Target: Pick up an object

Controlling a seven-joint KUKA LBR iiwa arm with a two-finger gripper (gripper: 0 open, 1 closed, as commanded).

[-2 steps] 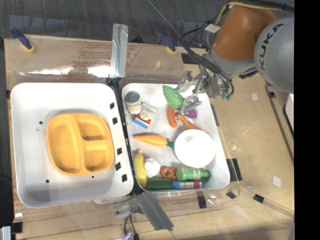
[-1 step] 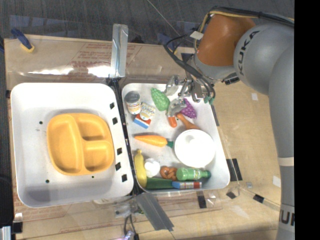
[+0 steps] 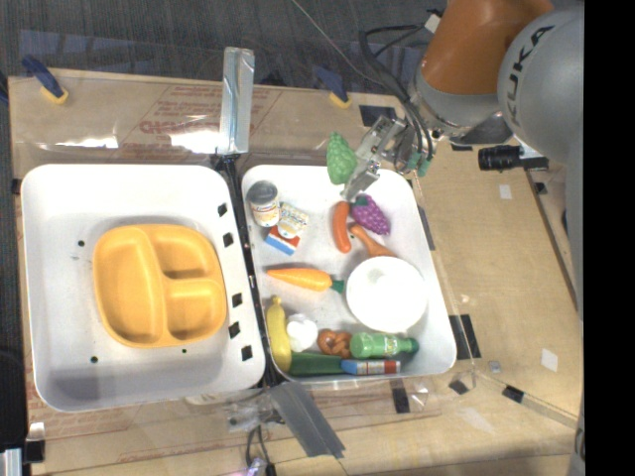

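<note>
Fingers (image 3: 365, 177) of the gripper (image 3: 369, 172) hang over the far edge of the right bin (image 3: 437, 266), and from where I stand I cannot tell whether they are spread or pressed together; the metal tips blur into the clutter around them. Nothing shows between them, so I would judge that nothing is held yet.

Just beside the tips, on the side away from the arm, sits a green leafy toy (image 3: 340, 157), touching or nearly touching them. Right under the tips lie a bunch of purple grapes (image 3: 371, 214) and a red sausage (image 3: 341, 226). A little further out are a small tin can (image 3: 263, 204) and a small carton (image 3: 289, 228). Beyond those, toward the near wall of the bin, come a carrot (image 3: 298, 279), a white bowl (image 3: 386, 292) turned over, a banana (image 3: 279, 333), a green bottle (image 3: 381, 345) and a few more bits I cannot name.

Well apart from the fingers, the left bin (image 3: 50, 266) holds a yellow divided tray (image 3: 159, 284).

As for the job, the reach looks done and the pick itself is still ahead: closing on something, likely the green toy or the grapes, and lifting it clear. All the things still rest in the bin.
</note>
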